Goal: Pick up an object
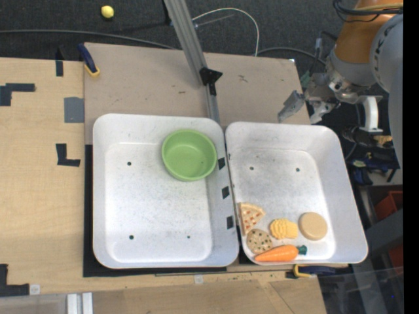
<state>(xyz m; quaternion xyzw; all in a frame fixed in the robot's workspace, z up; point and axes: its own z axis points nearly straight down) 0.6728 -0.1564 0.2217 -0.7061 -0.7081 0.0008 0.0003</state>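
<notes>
A green bowl (189, 154) sits at the back right of the left bin (114, 195). Along the front of the right bin (327, 156) lie a pizza slice (249, 216), a chocolate-chip cookie (259, 241), a yellow corn piece (283, 228), a round tan biscuit (313, 226) and an orange carrot (279, 254). My gripper (302, 109) hangs above the bench just behind the right bin's back rim, at the upper right. Its two fingers stand apart with nothing between them, far from all the food pieces.
A slanted metal pole (190, 38) rises from behind the seam between the bins. Cables (229, 15) run across the dark floor at the back, where a small yellow ball (107, 11) lies. A blue-yellow clamp (88, 60) grips the board's back left corner.
</notes>
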